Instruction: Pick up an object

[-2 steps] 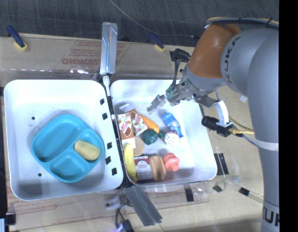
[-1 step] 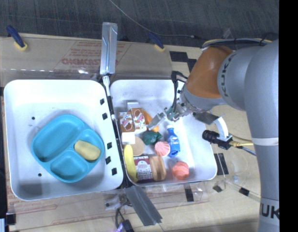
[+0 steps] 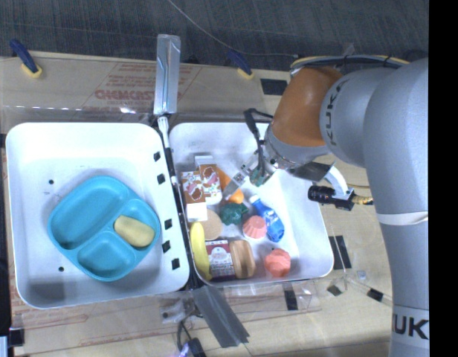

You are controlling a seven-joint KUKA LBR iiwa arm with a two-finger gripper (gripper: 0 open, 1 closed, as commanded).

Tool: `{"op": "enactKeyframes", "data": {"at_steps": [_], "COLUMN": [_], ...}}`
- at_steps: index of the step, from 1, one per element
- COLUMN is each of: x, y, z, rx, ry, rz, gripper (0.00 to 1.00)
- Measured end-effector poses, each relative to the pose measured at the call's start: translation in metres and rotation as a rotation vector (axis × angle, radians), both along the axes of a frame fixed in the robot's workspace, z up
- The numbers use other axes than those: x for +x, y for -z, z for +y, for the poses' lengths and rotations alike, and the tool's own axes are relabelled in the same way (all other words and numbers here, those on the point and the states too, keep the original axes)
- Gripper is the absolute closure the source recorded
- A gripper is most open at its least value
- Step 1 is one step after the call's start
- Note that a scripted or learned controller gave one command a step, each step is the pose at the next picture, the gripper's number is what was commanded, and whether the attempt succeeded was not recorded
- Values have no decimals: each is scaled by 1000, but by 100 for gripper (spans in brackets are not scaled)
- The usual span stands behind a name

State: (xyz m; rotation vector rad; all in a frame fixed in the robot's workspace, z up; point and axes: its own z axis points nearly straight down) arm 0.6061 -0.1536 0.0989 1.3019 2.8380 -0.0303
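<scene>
While your claw (image 3: 256, 173) hangs above the right bin (image 3: 311, 233), grip state unreadable, approach is underway; next, descend onto one toy

- Single fixed camera, mounted above the surface (image 3: 214, 73), angled down at a slant.
- Both white bins fit: left bin (image 3: 28, 199), right bin (image 3: 307, 236).
- Arm (image 3: 378, 125) enters from view's right.

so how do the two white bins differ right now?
The left bin holds a blue divided plate with one yellow item in a compartment; the right bin holds a crowded pile of small toy foods, including a banana. The pincer hangs over the right bin, not the left. Both are shallow, white and side by side.
</scene>
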Motion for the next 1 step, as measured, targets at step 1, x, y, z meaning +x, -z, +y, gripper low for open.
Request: {"op": "enactKeyframes", "data": {"at_steps": [1], "x": [30], "y": [3], "z": [3], "rx": [11], "ry": [476], "rz": [-4], "gripper": [0]}}
